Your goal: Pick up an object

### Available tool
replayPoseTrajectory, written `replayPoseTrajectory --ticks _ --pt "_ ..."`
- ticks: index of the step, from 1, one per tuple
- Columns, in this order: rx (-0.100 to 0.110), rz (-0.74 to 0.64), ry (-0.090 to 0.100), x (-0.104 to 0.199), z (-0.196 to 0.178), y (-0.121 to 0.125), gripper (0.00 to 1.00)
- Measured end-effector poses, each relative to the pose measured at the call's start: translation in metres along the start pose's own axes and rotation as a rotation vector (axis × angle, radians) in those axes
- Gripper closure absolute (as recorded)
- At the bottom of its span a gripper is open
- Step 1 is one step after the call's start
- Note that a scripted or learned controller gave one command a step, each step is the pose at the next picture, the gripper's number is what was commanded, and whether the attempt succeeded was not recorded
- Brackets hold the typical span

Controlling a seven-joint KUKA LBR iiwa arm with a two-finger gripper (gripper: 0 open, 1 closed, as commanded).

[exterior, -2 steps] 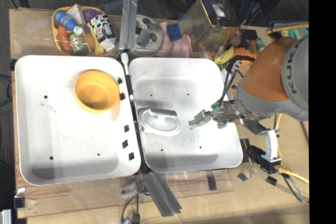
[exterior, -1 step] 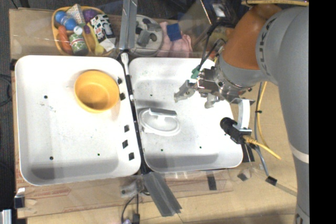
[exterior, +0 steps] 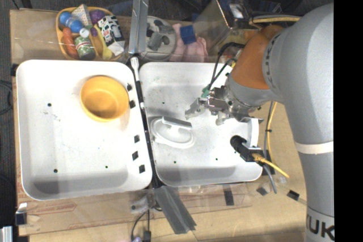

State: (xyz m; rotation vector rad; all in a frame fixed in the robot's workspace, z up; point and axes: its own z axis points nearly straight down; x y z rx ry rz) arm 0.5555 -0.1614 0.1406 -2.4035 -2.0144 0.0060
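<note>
A yellow bowl [exterior: 104, 98] stands upright in the left bin [exterior: 39, 139], toward its back right. A white rounded object [exterior: 173, 133], like a shallow cup on its side, lies in the right bin [exterior: 198, 170] near the bin's left wall. My gripper [exterior: 207, 107] hangs over the middle of the right bin, a little to the right of and behind the white object and apart from it. I see nothing held in it. The grey arm with its orange band [exterior: 252, 68] reaches in from the right and covers the bin's right side.
Behind the bins, a yellow basket [exterior: 88, 34] holds several small toys and bottles. A pink cloth [exterior: 190, 48] and a blue block [exterior: 188, 34] lie behind the right bin. Black clips [exterior: 136, 141] line the wall between the bins.
</note>
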Motion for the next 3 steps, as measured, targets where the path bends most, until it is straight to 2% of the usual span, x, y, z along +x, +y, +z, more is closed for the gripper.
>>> replayPoseTrajectory --ticks 1,2,3 --pt "-0.012 -0.093 -0.001 0.034 0.045 0.013 0.00" --pt "-0.013 -0.298 -0.002 0.042 0.045 -0.011 0.00" --pt "-0.010 -0.302 0.003 0.044 0.035 -0.011 1.00"
